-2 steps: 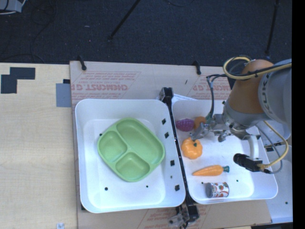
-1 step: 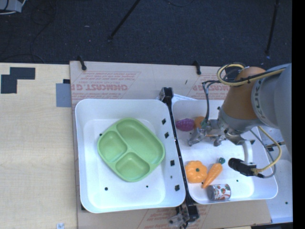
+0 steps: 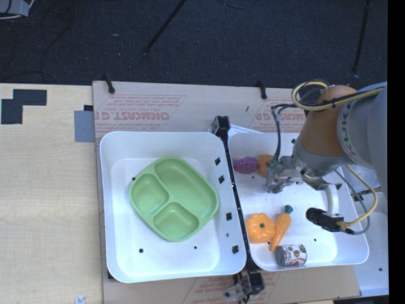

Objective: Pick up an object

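My gripper hangs low over the back part of the right bin, reaching in from the right. A purple toy vegetable lies just left of it near the bin's back left corner. A small orange piece sits beside the purple one, partly hidden by the gripper. Nearer the front lie an orange toy pumpkin, a carrot leaning against it, and a small can on its side. I see nothing held by the gripper.
The left bin holds a green divided plate. A black divider separates the two bins. Bare white floor shows at the right bin's front right.
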`<state>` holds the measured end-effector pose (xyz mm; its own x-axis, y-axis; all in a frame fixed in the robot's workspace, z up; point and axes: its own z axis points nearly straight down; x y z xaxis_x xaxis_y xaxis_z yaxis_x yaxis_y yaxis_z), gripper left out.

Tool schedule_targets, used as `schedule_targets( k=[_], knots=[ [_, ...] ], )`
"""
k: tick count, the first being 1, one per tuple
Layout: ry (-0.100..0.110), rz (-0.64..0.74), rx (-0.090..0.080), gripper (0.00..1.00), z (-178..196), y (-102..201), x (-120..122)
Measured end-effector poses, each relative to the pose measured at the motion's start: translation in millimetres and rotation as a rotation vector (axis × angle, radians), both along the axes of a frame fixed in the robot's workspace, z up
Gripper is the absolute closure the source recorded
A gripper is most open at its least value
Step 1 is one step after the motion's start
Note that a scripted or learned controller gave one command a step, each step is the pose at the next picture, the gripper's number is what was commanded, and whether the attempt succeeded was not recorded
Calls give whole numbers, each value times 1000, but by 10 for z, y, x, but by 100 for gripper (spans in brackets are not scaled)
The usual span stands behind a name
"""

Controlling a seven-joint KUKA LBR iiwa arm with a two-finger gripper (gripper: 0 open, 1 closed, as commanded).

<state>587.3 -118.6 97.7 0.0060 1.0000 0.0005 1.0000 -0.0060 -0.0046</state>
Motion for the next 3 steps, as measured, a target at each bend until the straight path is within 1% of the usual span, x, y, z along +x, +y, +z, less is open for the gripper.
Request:
schedule_targets(
  k=[1, 2, 3],
  knots=[
    [-7, -1, -1, 100, 602, -43, -64],
    [-7, 3, -1, 100, 1027, -67, -65],
    [-8, 6, -1, 100, 1662, -76, -77]
  ],
)
